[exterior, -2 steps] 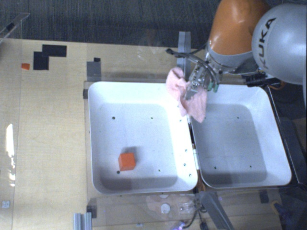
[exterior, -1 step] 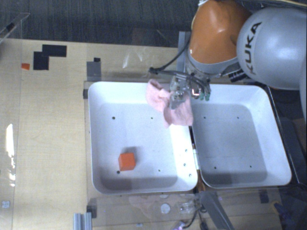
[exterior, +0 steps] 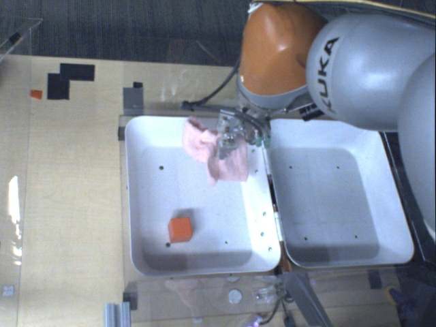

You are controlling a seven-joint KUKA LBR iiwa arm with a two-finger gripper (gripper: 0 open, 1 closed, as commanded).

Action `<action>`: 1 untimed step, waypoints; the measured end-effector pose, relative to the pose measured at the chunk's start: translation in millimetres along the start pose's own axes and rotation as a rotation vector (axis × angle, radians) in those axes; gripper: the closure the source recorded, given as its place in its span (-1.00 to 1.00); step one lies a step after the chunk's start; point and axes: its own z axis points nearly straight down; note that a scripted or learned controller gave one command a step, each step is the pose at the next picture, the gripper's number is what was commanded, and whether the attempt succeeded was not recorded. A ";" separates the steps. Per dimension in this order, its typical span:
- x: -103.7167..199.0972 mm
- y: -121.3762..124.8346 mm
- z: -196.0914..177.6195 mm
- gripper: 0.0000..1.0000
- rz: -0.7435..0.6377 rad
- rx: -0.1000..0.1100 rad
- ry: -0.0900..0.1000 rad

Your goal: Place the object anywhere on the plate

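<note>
A small orange cube (exterior: 180, 229) rests on the floor of the left bin (exterior: 146, 203), near its front left. A pale pink, crumpled-looking plate (exterior: 204, 150) lies at the back of the same bin, toward the right wall. My gripper (exterior: 228, 140) hangs directly over the pink plate's right part and hides some of it. The cube is well apart from the gripper, toward the front left. Nothing orange shows at the gripper.
The right bin (exterior: 340, 203) sits beside the left one, sharing a middle rim. The arm's orange band and grey body cover the back of both bins. The wooden bench with black markers lies to the left.
</note>
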 end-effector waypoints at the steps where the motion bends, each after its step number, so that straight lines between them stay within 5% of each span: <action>1: 16.5 49.1 -7.5 1.00 0.001 -0.001 -0.001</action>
